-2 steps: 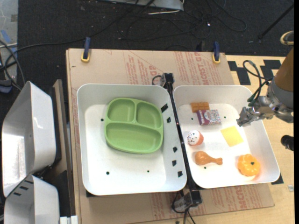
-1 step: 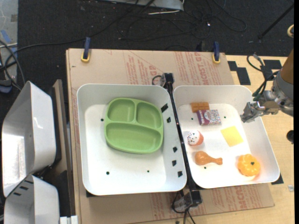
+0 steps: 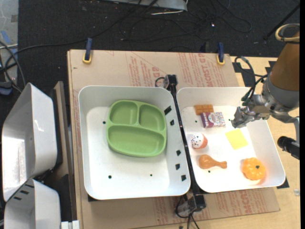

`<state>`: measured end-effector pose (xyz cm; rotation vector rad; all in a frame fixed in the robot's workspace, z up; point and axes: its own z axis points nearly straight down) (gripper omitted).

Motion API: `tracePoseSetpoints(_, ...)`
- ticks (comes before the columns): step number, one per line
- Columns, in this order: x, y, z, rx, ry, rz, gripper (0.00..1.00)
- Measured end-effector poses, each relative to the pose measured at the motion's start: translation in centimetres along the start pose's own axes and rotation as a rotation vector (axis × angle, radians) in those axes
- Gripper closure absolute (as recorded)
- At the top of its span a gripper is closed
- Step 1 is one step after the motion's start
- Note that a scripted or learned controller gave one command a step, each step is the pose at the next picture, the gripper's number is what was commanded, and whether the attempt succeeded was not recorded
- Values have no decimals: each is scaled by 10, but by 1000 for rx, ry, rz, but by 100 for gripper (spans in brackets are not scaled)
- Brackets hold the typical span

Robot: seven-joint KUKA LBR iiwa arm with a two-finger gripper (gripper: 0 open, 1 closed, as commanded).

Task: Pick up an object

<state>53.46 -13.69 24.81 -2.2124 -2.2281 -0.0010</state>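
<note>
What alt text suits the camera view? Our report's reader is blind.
The arm's tool hovers over the right bin, above a yellow square, among small toy foods. The left bin holds a green divided plate.

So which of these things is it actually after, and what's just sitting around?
For the job, in the right bin: tool, yellow square, small carton, orange block, spotted ball, drumstick, pumpkin.

Lying about: green plate, clamps, cables.
</note>
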Motion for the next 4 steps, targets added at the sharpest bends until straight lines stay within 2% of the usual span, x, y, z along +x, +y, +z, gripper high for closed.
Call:
tracePoseSetpoints(2,121,4,-1,0,0,-2,100)
tracePoseSetpoints(4,215,-21,14,1,-1,0,100)
